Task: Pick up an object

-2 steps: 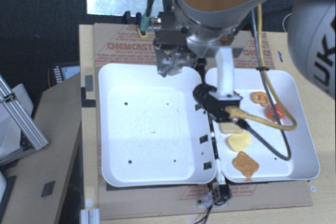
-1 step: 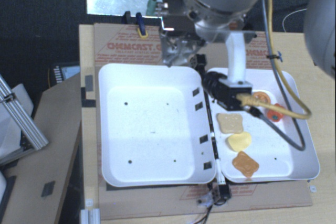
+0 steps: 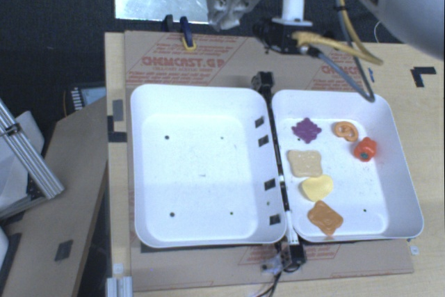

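Nearest me, in the right bin (image 3: 407, 215), I see a brown piece (image 3: 325, 217) close to the front wall, toward the front left corner. Just behind it sits a yellow piece (image 3: 316, 187), and behind that a tan slice (image 3: 304, 163), all three lined up along the bin's left wall. Further back is a purple piece (image 3: 306, 129). Near the right wall I have a red piece (image 3: 365, 148), with an orange ring (image 3: 345, 129) just beside it, toward the back. None of these is touched by anything. The left bin (image 3: 201, 167) sits edge to edge with the right one on the tabletop (image 3: 115, 80). The tool (image 3: 226, 7) hangs high beyond the back edge of the tabletop, well apart from every piece; I cannot tell how it stands, as it is blurred and seen from above.
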You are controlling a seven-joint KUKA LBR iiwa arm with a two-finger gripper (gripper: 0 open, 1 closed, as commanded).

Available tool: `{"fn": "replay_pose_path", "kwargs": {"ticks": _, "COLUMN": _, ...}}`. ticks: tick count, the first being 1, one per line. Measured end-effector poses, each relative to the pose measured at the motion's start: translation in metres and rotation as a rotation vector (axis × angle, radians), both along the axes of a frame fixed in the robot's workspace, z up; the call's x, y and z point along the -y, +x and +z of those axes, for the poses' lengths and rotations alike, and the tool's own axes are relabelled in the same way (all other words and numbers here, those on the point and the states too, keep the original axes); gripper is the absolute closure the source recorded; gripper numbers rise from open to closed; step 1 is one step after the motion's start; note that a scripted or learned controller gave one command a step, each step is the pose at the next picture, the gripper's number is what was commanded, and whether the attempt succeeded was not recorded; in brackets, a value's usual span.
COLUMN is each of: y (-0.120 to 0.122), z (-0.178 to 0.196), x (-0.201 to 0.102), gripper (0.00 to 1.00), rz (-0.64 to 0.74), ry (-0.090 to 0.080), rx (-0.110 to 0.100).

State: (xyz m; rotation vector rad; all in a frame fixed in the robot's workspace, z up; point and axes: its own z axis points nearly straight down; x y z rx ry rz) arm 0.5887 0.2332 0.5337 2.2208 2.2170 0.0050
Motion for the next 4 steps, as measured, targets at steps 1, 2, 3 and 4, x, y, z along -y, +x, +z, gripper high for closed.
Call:
{"fn": "replay_pose_path", "kwargs": {"ticks": 1, "y": -0.015, "z": -0.267, "x": 0.000, "gripper": 1.00, "rz": 0.002, "ry": -0.006, "rx": -0.020}}
{"fn": "replay_pose_path", "kwargs": {"ticks": 2, "y": -0.001, "z": -0.151, "x": -0.001, "gripper": 1.00, "rz": 0.005, "ry": 0.005, "rx": 0.008}}
{"fn": "replay_pose_path", "kwargs": {"ticks": 3, "y": -0.027, "z": -0.006, "x": 0.007, "gripper": 1.00, "rz": 0.006, "ry": 0.009, "rx": 0.014}}
{"fn": "replay_pose_path", "kwargs": {"ticks": 4, "y": -0.054, "z": 0.003, "x": -0.002, "gripper": 1.00, "rz": 0.007, "ry": 0.003, "rx": -0.002}}
